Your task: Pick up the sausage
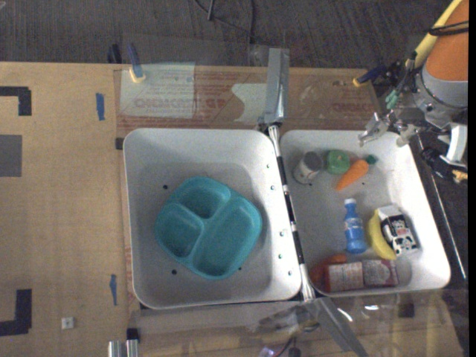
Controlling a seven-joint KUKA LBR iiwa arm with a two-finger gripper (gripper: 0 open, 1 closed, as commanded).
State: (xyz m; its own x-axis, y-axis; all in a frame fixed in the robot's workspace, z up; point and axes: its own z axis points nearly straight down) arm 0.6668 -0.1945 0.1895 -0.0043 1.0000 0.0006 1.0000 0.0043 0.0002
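We see the grey arm with its orange band (448, 58) reaching in at the upper right, with its claw (388, 129) hanging over the far right corner of the right shallow white bin (430, 199). Metal parts jut leftward from the wrist, but we cannot tell how far the claw is parted; nothing visible sits within it, and it touches none of the bin's contents.

The packaged reddish sausage with a pale label (358, 275) lies along the near edge of the right bin, well apart from the claw. Just beyond it stand a small blue bottle (354, 227) and a yellow banana (378, 238) beside a black-and-white box (398, 230). Nearer the claw we find an orange carrot (352, 174), a green round piece (337, 161) and a grey can (306, 167).

The left shallow white bin (149, 162) on the tabletop (59, 199) holds a teal divided plate (209, 227).
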